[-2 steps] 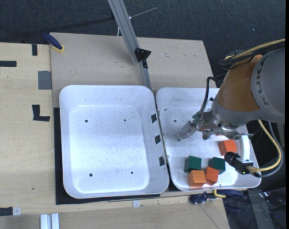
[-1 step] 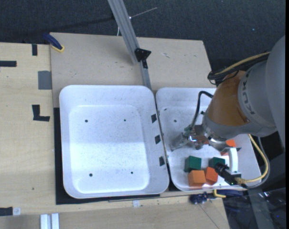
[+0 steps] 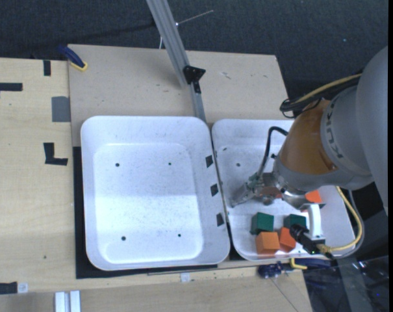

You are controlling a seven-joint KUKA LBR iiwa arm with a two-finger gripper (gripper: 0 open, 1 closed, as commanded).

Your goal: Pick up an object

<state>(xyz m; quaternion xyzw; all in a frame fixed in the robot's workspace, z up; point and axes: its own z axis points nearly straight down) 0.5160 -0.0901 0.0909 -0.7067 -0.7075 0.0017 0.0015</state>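
Gripper low in right bin, nothing between fingers; open or closed cannot tell. Green block, orange block near bin's front edge, just beside gripper. Advise: centre over green block, descend straight, avoid crowding neighbours.

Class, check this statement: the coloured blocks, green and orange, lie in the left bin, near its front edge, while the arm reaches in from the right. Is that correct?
One detail is wrong: the camera view shows the green block and orange block in the right bin, not the left. The rest stands: they lie near its front edge, and the arm reaches in from the right.
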